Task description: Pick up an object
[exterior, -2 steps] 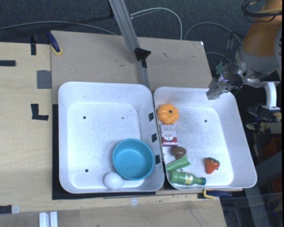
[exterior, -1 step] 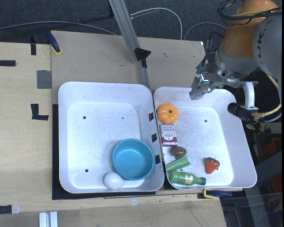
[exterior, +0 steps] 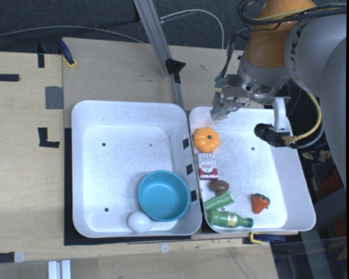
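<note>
- Arm [exterior: 314,45]: grey, orange band above the wrist, entering from the right.
- Gripper [exterior: 219,110]: pointing down and leftward; nothing visible between its fingers.

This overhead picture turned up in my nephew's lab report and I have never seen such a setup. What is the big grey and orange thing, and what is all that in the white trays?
The camera looks down at a slant on a bench. The grey and orange thing is a robot arm reaching in from the right; its tool hangs over the right tray's far corner with nothing visibly held. That tray holds a small orange pumpkin, a red carton, a brown lump, a green bottle, another green piece and a strawberry. The left tray holds a blue bowl and a white ball.
</note>
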Available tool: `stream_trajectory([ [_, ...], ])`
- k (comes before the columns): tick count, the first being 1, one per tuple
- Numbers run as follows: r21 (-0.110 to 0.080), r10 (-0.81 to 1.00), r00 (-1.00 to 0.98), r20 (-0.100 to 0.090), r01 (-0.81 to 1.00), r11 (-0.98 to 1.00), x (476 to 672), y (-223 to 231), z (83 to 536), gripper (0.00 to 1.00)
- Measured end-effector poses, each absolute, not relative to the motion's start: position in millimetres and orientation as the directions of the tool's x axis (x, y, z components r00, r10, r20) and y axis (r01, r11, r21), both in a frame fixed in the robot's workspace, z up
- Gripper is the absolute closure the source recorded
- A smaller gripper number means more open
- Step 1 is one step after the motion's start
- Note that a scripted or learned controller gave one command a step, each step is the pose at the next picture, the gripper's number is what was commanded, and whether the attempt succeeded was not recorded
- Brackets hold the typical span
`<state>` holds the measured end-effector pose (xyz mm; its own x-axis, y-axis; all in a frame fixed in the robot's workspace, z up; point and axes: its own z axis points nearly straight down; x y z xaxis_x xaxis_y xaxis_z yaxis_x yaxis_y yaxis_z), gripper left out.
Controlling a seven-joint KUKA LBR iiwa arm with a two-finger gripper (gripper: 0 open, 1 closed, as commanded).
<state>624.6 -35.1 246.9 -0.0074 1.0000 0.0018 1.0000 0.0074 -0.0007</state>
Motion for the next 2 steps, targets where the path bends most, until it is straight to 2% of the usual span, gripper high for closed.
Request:
stream_trajectory([
  [2,-0.002,1.000,-0.006,0.001,1.000,0.006,631.9,53.0,233.2,1.00],
])
